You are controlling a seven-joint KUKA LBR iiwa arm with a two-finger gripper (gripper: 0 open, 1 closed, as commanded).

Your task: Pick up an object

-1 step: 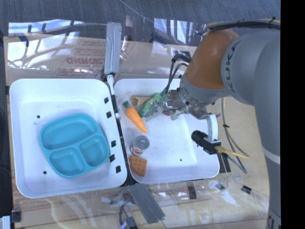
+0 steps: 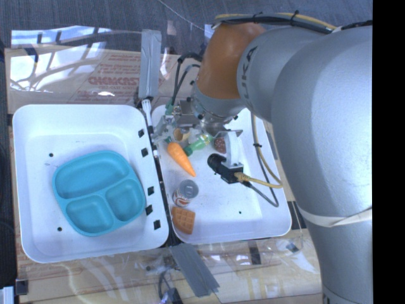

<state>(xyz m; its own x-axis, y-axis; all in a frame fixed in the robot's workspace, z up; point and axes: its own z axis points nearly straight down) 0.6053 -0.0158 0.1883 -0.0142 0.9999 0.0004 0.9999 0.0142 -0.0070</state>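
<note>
The claw (image 2: 190, 126) hung low over the far end of the right bin (image 2: 269, 217), beside the smooth, tapered orange carrot (image 2: 181, 159); whether it was open or closed could not be told. A clean pick would likely need squaring across the carrot's thick end. A shiny can (image 2: 185, 192) and a ridged waffle (image 2: 183, 220) lay nearer than the carrot.

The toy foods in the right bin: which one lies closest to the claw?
The carrot. Its top end lies just below the claw, while the can and the waffle sit farther toward the bin's near edge.
</note>
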